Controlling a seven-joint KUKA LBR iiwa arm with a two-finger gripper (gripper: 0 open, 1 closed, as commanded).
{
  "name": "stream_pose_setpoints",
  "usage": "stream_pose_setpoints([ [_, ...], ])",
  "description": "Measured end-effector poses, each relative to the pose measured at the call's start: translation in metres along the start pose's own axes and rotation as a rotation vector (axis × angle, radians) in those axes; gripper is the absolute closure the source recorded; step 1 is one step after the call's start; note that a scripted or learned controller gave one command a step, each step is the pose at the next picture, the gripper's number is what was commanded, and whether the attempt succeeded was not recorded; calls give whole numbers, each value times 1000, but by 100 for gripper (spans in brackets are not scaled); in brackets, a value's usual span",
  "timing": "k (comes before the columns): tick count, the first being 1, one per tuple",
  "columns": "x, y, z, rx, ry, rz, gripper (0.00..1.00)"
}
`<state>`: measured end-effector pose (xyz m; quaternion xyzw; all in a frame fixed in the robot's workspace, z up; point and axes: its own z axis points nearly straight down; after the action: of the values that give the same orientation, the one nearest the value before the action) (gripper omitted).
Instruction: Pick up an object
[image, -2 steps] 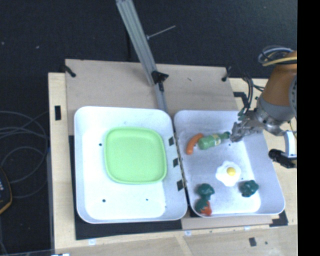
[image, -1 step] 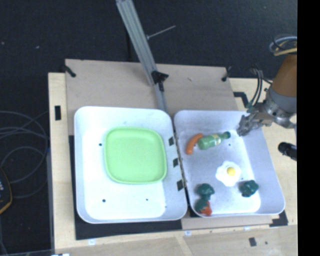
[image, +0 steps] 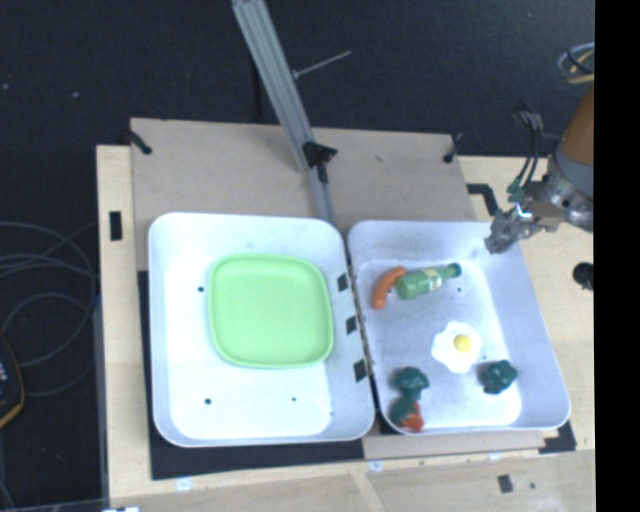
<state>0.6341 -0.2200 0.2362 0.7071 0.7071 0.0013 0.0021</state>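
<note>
The right bin (image: 520, 300) holds a green bottle (image: 425, 282) lying on its side, with an orange sausage-shaped piece (image: 386, 286) touching its left end. A fried egg (image: 458, 346) lies lower right of them. A dark green piece (image: 497, 375) sits near the bin's right wall. Another dark green piece (image: 408, 380) lies at the front with a small red-and-green piece (image: 406, 412) just below it. My gripper (image: 503, 236) hangs over the bin's far right corner, up and right of the bottle, with nothing seen in it.
The left bin (image: 180, 300) holds a light green square plate (image: 271, 310). A grey metal pole (image: 285, 95) slants up from between the bins at the back. Clips (image: 352, 325) join the two bins along the shared wall.
</note>
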Motion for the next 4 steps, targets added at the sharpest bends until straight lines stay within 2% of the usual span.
stream_pose_setpoints([
  [1,-1,1,-26,2,1,0,100],
  [2,49,-8,-16,5,1,-2,100],
  [3,97,-33,-21,3,2,-3,100],
  [4,141,-41,-24,3,2,-3,100],
])
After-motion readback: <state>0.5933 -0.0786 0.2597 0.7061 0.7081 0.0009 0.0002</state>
